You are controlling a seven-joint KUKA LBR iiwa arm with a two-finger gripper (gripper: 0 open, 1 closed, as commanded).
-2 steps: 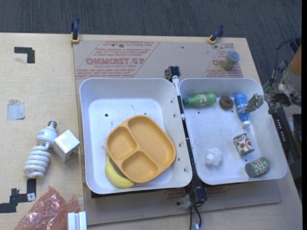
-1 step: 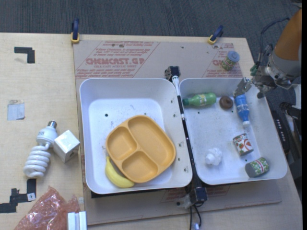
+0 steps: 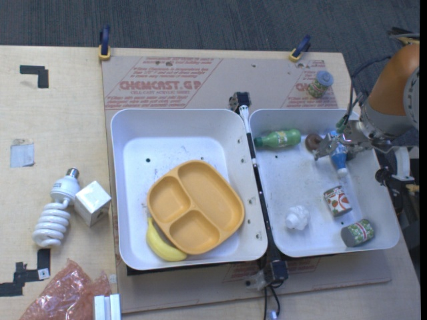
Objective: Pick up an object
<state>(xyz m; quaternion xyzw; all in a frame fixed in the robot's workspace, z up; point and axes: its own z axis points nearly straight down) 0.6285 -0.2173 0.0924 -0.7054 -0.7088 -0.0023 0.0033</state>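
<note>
Here, candidate objects sit in the right bin point(image 3: 280, 242): green bottle point(image 3: 279, 139) at 11 o'clock, white crumpled wad point(image 3: 297, 217) near centre, red-and-white can point(image 3: 337, 201) at 4 o'clock, green can point(image 3: 357, 232) at 5 o'clock. Gripper point(image 3: 339, 153) is over the bin's 1 o'clock area; jaw opening and any hold cannot be told. Left bin point(image 3: 127, 179) holds an orange divided plate point(image 3: 194, 207) partly over a banana point(image 3: 162, 244).

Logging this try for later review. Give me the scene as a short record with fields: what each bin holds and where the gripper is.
left bin: orange divided tray, resting on a banana
right bin: green bottle, white crumpled ball, red and white can, green can
gripper: over the right bin's far end
outside the bins: spiral light bulb, white cube
</note>
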